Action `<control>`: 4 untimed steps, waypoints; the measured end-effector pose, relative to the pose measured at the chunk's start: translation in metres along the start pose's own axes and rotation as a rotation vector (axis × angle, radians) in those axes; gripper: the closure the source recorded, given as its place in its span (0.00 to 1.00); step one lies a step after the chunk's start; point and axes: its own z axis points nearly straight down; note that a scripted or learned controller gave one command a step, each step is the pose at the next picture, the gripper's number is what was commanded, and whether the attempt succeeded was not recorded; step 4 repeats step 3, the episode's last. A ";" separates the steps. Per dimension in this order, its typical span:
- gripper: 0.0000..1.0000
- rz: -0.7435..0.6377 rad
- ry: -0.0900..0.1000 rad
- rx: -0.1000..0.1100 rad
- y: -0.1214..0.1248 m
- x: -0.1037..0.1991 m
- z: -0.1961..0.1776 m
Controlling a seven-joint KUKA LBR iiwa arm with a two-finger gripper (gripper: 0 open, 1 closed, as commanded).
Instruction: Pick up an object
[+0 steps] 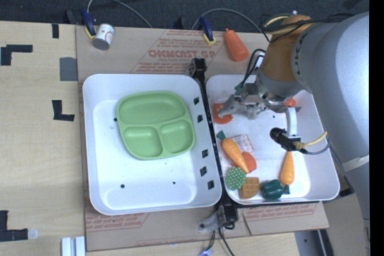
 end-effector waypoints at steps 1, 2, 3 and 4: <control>0.00 0.000 0.000 0.006 0.040 0.003 0.006; 1.00 -0.002 0.000 0.006 0.041 0.004 -0.005; 1.00 -0.003 0.003 0.007 -0.018 0.068 -0.094; 1.00 -0.003 0.003 0.007 -0.018 0.068 -0.094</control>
